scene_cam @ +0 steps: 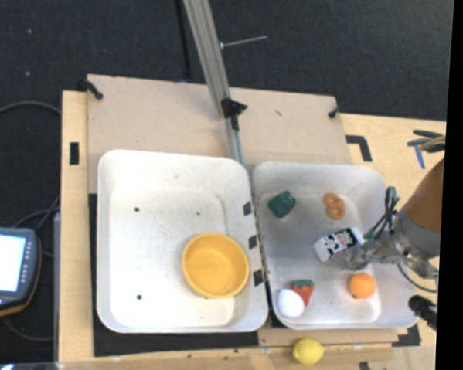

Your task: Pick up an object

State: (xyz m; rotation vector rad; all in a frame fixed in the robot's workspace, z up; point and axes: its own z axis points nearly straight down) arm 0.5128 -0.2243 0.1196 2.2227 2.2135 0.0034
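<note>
The right bin [309, 180] holds several small objects: a green block [281, 204], a brown pretzel-shaped piece [334, 205], a white and black carton [334, 244], an orange ball [362, 286], a white egg [290, 303] and a red and green piece [304, 290] touching the egg. My gripper [361, 257] comes in from the right, low over the bin. It sits right against the carton's right end and just above the orange ball. Whether it holds the carton cannot be seen.
A yellow bowl [215, 264] sits in the left bin [139, 183]. A yellow lemon [308, 351] lies on the bench in front of the right bin. A metal pole [215, 63] slants down to the bins' back edge. A screen [3, 265] stands at far left.
</note>
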